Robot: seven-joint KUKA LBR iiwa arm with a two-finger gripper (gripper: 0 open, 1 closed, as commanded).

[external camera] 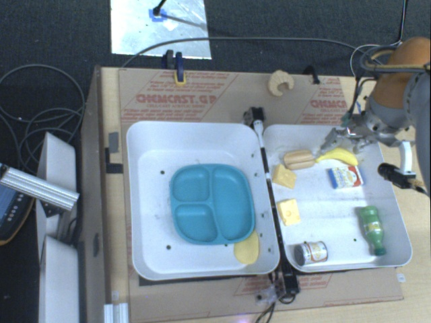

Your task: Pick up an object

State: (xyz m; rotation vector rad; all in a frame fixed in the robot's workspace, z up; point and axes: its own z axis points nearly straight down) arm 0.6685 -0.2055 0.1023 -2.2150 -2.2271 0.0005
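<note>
Bench board (202, 93) reads "CHEMCAST" — end effector (340, 138) above banana (340, 156).

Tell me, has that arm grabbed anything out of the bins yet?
Not that I can see. The gripper hovers over the far end of the right bin, just above the banana and beside the bread roll, which both lie on the bin floor. Nothing is visibly lifted. Closing on an object and raising it remain to be done.
</note>
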